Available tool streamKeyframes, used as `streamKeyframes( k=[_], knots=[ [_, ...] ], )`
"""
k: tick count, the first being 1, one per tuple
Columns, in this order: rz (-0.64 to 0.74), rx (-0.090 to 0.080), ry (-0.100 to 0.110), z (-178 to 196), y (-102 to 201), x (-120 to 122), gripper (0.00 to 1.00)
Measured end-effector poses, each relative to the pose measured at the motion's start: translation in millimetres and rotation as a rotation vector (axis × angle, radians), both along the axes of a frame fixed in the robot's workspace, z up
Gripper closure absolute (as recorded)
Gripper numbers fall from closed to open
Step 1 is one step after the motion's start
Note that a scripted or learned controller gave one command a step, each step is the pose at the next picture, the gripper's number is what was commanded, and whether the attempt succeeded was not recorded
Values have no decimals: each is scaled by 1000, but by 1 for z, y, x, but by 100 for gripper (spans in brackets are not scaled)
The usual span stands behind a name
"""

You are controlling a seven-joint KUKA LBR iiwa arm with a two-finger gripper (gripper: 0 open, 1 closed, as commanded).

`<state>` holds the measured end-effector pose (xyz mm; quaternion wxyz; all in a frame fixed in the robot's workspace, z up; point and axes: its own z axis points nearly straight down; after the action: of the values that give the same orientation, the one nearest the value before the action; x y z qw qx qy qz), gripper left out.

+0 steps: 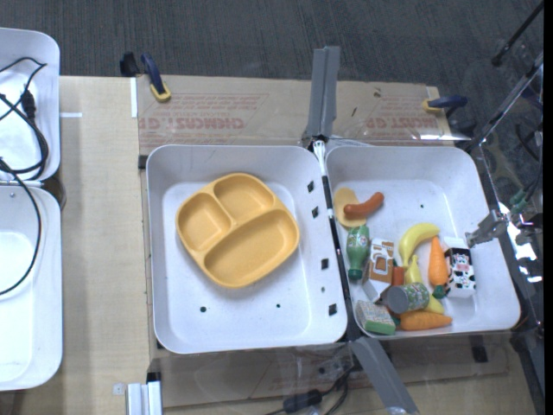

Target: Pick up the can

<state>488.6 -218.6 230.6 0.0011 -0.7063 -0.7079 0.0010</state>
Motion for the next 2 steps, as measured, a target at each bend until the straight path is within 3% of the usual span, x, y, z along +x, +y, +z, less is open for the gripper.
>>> streamKeyframes(
  k=[1,2],
  knots=[
    [-35,-1,-1,-57,-3,100,0],
    [66,9,-1,-139,14,172,0]
  ],
)
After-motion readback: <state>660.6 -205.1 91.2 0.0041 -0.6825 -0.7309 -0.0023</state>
